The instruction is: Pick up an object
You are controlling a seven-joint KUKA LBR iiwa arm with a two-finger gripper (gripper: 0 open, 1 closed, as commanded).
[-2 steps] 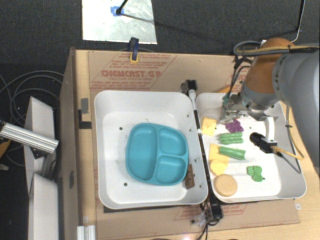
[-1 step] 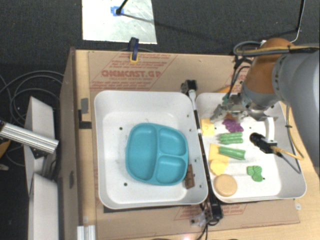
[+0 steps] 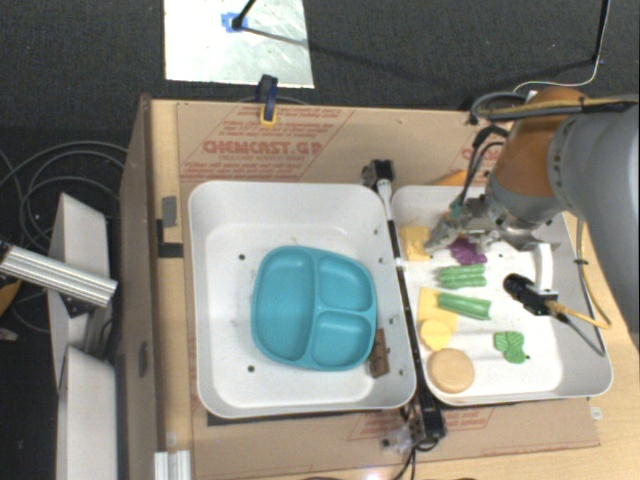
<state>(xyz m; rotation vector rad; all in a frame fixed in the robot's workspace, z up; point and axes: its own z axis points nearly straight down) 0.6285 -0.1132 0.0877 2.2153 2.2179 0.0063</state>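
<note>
- Camera view: the gripper [image 3: 455, 233] hangs low over the far end of the right bin [image 3: 590, 368], just above a purple toy [image 3: 467, 254]. Whether it is open or closed cannot be told.
- A clean pick probably means dropping straight onto the purple toy, clear of the green pods [image 3: 463, 278] just beside it.
- The right bin also holds yellow pieces [image 3: 412, 240] and a tan disc [image 3: 452, 370].
- The left bin [image 3: 230, 218] holds a blue plate [image 3: 315, 308].

A brown cardboard-topped bench [image 3: 300, 133] printed with red lettering carries two shallow white plastic bins; the left bin [image 3: 222, 230] sits just beside the right bin [image 3: 568, 360], long edges parallel.
</note>
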